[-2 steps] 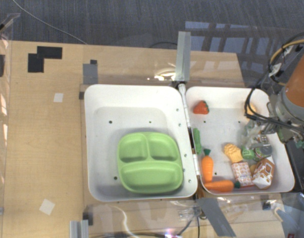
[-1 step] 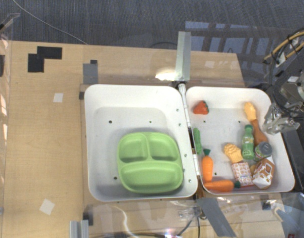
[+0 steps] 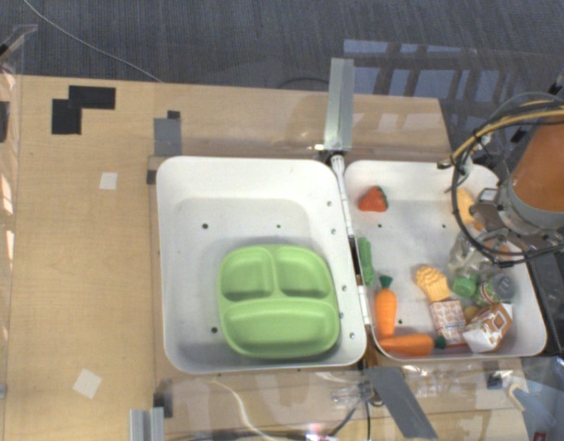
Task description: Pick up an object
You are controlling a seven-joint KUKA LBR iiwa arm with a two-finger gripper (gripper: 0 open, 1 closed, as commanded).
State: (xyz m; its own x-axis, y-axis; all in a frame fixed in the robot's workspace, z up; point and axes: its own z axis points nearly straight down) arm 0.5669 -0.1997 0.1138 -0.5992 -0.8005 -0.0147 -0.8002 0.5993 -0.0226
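Observation:
The right bin [image 3: 406, 177] holds several toy foods. A red strawberry [image 3: 373, 199] lies near its back left. An orange carrot [image 3: 385, 310] and a second orange piece [image 3: 406, 344] sit at the front left, beside a green stalk [image 3: 365, 263]. A yellow piece [image 3: 433, 283], a small printed packet [image 3: 445, 318], a brown and white carton [image 3: 489, 327], a green item [image 3: 464, 286] and a can [image 3: 498, 288] crowd the front right. My gripper [image 3: 477, 257] hangs low over that cluster, under the orange wrist band [image 3: 544, 168], just above the green item and the can.
The left bin [image 3: 186, 191] carries a green divided plate [image 3: 278, 299] towards its front. A metal divider [image 3: 353, 246] separates the two bins. Cables [image 3: 470, 150] loop off the wrist over the right bin's back right corner.

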